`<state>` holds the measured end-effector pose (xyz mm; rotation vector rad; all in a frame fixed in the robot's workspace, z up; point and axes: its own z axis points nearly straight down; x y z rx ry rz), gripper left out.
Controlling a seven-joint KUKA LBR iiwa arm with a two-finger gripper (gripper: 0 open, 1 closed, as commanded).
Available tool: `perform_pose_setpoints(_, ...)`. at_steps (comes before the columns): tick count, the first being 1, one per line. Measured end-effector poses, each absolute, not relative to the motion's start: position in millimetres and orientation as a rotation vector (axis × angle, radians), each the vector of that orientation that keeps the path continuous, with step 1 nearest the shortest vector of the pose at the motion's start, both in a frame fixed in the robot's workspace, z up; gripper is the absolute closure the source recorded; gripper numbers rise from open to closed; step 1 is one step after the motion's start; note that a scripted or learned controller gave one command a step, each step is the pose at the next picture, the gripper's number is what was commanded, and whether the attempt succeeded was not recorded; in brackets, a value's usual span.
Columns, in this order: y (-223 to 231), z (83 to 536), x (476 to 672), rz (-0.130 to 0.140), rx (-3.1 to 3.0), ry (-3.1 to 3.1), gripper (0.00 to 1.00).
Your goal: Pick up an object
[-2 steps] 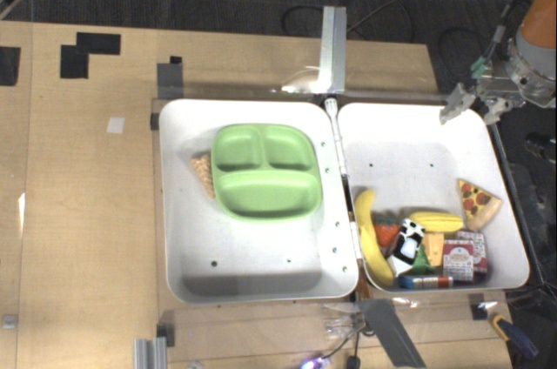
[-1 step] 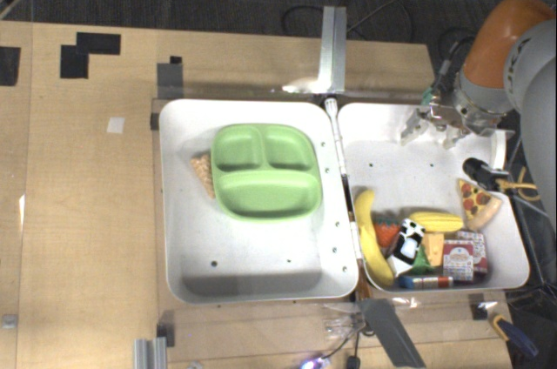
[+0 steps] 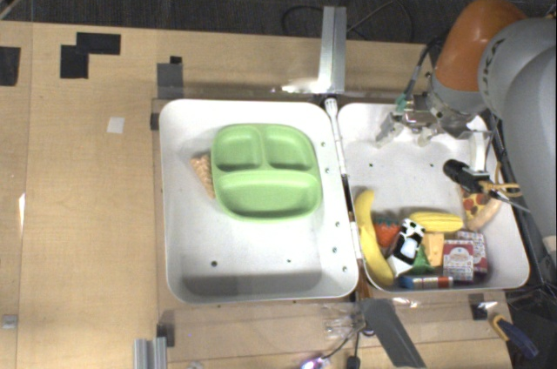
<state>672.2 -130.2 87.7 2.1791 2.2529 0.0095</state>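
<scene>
gripper (image 3: 403, 130) spread wide, holding nothing, over right bin (image 3: 383, 171) far end | banana (image 3: 370, 241), toys unpicked | grasp pending

The robot arm (image 3: 522, 63) is big, round and smooth. Most of it is light grey, like a fat pipe. Above the wrist sits a bright orange band (image 3: 474, 41) shaped like a rounded cap. Below the band the wrist gets thinner and darker. The gripper (image 3: 407, 130) at its end is small and made of shiny silver metal, with thin jaws that look like little legs. A tiny green spot shows near its top. Thin dark cables (image 3: 424, 63) run along the wrist beside the orange band.
</scene>
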Motion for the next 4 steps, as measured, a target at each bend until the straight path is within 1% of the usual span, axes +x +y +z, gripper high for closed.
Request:
perform_pose_setpoints(1,-117.8,88.4,664.8,0.010,2.095,2.328,0.00)
perform_pose_setpoints(2,-133.2,88.0,669.2,0.010,2.042,2.377,0.00)
perform_pose_setpoints(3,-140.1,116.7,550.4,0.003,2.143,2.295,0.00)
perform_pose_setpoints(4,-98.4,90.3,596.4,0.015,2.098,2.322,0.00)
